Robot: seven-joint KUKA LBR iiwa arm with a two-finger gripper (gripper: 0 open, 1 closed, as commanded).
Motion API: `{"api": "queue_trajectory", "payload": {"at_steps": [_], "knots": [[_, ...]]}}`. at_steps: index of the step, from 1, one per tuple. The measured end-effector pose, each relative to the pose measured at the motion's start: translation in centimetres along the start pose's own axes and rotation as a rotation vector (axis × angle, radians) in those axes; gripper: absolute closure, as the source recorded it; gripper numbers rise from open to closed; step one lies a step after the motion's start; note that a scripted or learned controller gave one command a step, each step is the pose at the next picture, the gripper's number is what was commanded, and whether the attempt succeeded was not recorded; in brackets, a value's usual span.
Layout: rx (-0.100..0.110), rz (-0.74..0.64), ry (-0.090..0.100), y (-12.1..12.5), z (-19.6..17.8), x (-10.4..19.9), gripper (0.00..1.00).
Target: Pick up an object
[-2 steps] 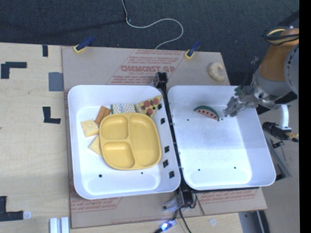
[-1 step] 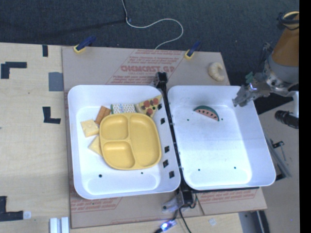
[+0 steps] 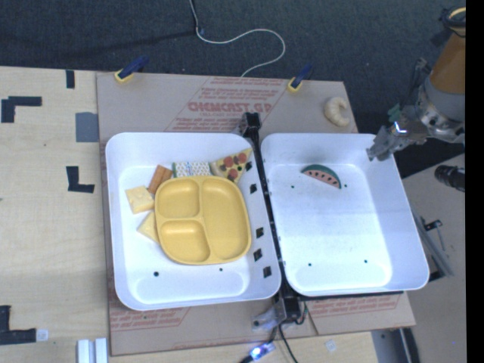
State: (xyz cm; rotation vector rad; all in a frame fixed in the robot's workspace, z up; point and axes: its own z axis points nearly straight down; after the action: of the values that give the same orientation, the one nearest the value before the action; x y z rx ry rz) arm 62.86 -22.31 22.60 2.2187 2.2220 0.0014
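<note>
The claw (image 3: 380, 147) hangs at the right bin's (image 3: 393, 271) far right corner; whether it is released or clenched cannot be told. That bin holds a watermelon slice (image 3: 323, 176) near its far wall. The left bin (image 3: 125, 278) holds a yellow divided plate (image 3: 203, 219) with small food pieces (image 3: 151, 187) along its far and left edges.

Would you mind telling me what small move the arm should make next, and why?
Probably swing the gripper leftward over the right bin toward the watermelon slice: it lies alone there, while the gripper sits at the bin's far right corner.
</note>
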Motion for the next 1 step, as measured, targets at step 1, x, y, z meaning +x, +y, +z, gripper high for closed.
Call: {"api": "queue_trajectory", "payload": {"at_steps": [1], "knots": [[0.003,-0.005,0.002,-0.55,-0.31,6.34,1.00]]}}
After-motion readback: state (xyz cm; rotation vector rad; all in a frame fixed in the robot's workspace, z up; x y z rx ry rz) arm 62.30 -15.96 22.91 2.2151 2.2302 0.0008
